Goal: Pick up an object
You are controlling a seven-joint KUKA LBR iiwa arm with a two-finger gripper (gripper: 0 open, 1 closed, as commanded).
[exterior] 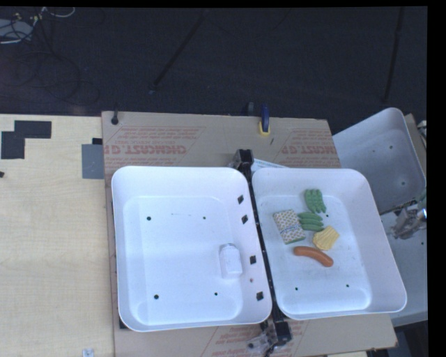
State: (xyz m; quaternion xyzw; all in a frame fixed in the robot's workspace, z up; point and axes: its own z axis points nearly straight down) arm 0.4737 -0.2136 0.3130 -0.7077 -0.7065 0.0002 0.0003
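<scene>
A light wooden bench (49,244) lies left of the brown cardboard sheet (209,143); beyond the sheet the dark floor (209,56) carries loose cables (42,21).

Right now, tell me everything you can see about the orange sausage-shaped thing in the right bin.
The orange sausage is a small, smooth, plastic-looking toy, long and rounded at both ends, orange-red. It lies flat on the floor of the right bin, angled slightly down toward the right of the view. It sits just below the yellow piece, very close to it; contact cannot be told.
</scene>
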